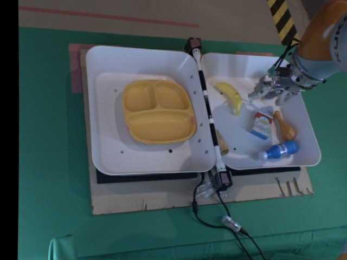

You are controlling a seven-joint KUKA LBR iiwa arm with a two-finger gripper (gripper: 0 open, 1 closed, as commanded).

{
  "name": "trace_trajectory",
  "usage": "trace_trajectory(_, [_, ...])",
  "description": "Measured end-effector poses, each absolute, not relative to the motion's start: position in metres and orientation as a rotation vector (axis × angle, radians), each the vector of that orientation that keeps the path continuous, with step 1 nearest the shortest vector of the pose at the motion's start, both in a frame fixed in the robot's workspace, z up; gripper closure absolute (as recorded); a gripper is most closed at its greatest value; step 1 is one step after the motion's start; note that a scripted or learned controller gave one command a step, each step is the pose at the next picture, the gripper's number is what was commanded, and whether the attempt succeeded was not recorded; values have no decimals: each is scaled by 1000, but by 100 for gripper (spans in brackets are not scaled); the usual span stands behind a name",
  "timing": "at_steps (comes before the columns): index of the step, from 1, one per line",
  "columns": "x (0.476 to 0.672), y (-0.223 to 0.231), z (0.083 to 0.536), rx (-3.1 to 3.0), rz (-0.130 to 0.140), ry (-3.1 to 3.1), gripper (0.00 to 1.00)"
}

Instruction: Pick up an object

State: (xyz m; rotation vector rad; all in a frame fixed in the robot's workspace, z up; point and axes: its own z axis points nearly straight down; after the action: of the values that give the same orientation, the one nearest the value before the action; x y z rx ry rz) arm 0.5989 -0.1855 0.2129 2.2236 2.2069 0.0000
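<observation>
The tool [272, 89] is hovering at the frame's right, above the right bin [308, 155]; its opening I cannot tell. Just left, the banana [230, 96] is lying: light, stiff, smooth-skinned, best pinched across its middle.

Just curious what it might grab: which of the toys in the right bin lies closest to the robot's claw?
The banana. It lies just left of the gripper, in the bin's upper part; the carton, drumstick and blue bottle sit lower down.

My grey arm with its orange band [324, 23] reaches in from the upper right, my two-finger metal gripper [272, 91] angled down-left
</observation>
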Motion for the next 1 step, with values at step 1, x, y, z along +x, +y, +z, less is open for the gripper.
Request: trace_trajectory(1, [563,-189,188,2212,12,2200,0])
